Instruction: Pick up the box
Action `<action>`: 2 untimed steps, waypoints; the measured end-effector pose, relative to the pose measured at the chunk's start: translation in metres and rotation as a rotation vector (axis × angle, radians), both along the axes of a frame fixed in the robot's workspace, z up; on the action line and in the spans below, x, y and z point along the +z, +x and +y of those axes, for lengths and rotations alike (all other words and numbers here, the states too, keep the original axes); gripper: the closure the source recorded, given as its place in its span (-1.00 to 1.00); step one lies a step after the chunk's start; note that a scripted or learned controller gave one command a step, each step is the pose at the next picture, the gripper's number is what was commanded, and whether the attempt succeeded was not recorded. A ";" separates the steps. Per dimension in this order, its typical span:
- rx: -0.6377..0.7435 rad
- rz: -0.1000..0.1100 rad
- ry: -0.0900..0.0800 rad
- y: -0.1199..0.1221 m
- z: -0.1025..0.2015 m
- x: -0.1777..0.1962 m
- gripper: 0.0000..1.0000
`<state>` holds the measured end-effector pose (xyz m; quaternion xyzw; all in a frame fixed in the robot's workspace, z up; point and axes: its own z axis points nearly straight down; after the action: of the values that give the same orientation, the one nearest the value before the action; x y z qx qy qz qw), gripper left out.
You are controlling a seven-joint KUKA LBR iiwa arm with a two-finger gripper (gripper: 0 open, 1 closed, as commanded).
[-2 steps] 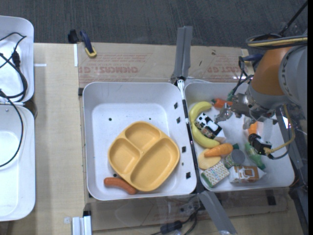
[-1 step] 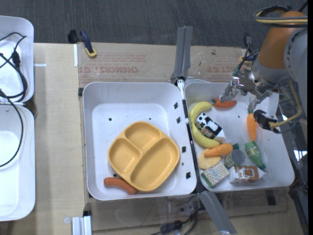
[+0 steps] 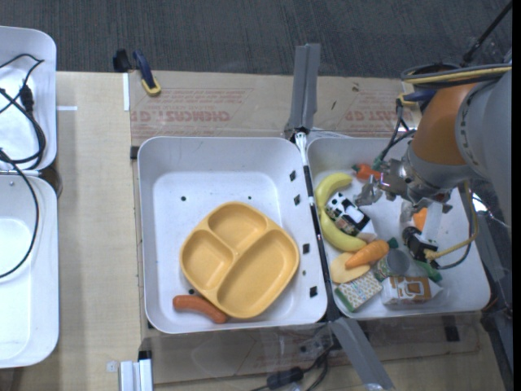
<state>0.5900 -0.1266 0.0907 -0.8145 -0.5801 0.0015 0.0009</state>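
Approach step: our gripper (image 3: 407, 210) hovers in the right bin (image 3: 468, 300); whether the jaws are apart, we cannot tell. Box (image 3: 409, 291) lies below them. Next: descend over it.

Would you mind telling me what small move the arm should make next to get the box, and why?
Probably shift the gripper toward the near edge of the right bin and bring it over the box. The box lies in the bin's near corner, beside a green-edged packet and below the carrot, while the gripper hangs farther back, near the banana, with nothing visibly held.
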 end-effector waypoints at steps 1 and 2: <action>0.090 -0.003 -0.001 0.063 -0.021 0.001 -1.00; 0.094 -0.001 -0.003 0.063 -0.021 0.010 1.00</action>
<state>0.6529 -0.1472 0.1009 -0.7865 -0.6176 0.0019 -0.0005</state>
